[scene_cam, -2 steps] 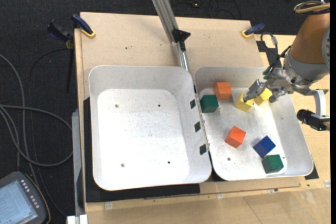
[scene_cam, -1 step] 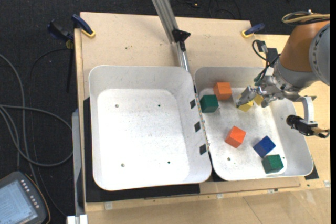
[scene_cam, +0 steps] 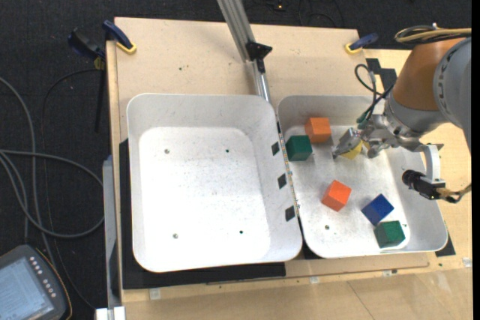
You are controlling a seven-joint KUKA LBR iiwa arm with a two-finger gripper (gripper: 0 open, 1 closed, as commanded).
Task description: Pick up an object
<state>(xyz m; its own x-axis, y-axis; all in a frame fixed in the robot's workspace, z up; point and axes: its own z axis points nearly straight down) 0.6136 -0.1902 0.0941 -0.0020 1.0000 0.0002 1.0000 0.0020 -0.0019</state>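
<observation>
A dark speckled floor (scene_cam: 52, 4) surrounds the scene, with grey cables (scene_cam: 30, 183) looping over it on the left and a handheld screen unit (scene_cam: 26, 288) in the lower left corner. On it stands the desk (scene_cam: 195, 60), a pale wooden board with blue-and-yellow clamps (scene_cam: 120, 37) at its far corners. A grey metal pole (scene_cam: 229, 0) slants in from the top to the seam between the two bins. The left white bin (scene_cam: 142, 161) is speckled with dark flecks. The right white bin (scene_cam: 427, 225) holds blocks: an orange block (scene_cam: 319, 129) and a green block (scene_cam: 298, 148) near its far left, another orange block (scene_cam: 337, 195) at its middle, and a blue block (scene_cam: 376, 209) touching a dark green block (scene_cam: 390, 234) near the front. The grey arm (scene_cam: 439, 90) reaches in from the right. Its pincer (scene_cam: 350, 147) hangs low over a small yellow object (scene_cam: 351, 150) in the right bin; whether the pincer is spread or pressed together cannot be told.
</observation>
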